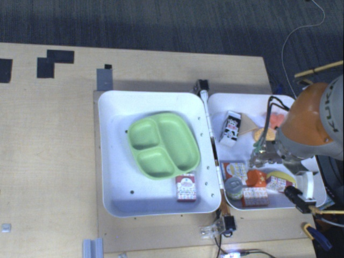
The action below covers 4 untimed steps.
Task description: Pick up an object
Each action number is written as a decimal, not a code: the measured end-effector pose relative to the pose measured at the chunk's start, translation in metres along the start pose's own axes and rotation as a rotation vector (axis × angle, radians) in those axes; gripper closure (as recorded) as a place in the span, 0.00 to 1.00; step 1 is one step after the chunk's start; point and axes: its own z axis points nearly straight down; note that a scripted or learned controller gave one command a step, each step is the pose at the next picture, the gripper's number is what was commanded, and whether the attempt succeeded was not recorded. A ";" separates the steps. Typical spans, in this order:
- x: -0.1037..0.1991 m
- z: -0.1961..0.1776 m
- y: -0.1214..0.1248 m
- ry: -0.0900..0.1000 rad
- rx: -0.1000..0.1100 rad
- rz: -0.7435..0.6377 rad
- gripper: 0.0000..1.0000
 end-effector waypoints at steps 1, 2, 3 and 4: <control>0.000 0.000 0.000 0.000 0.000 0.000 0.00; 0.024 0.020 0.013 -0.004 0.007 0.004 0.00; 0.027 0.007 0.017 0.003 -0.002 0.000 1.00; 0.028 0.008 0.016 0.004 0.002 0.000 0.00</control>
